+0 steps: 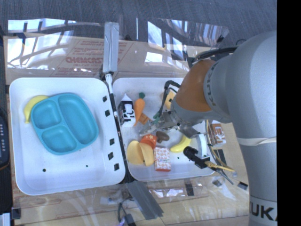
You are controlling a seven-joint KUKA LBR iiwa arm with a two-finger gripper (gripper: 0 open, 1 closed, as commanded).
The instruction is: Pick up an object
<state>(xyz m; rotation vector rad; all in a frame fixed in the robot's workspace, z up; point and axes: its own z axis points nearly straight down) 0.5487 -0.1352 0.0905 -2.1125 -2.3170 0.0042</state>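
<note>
The claw point(157, 123) hung low over the right-hand bin point(141, 175), reaching in beneath the orange band point(195, 91) of the grey arm point(244, 79); how it stood, and whether it had anything in it, could not be told, for the wrist hid most of it and the tips were lost in clutter. The likeliest thing to take was the small brown piece point(162, 136) just below the tips, touching or nearly touching a red toy point(148, 141) beside it. Both looked like light, hard plastic play food, smooth and apt to slip, so a hold across the narrow middle of the brown piece seemed safest. Just above and left of the claw lay one carrot point(139, 108), and beyond it, toward the bin's dividing wall, one black and white carton point(126, 112). Below and left sat one yellow wedge point(139, 153), with one small printed box point(162, 159) next to it; below and right lay one yellow banana point(181, 145). Well apart on the far left, the other bin point(19, 173) held one blue divided plate point(66, 123) and one more yellow banana point(33, 105) tucked at its edge, making two bananas in all and two bins.
</note>
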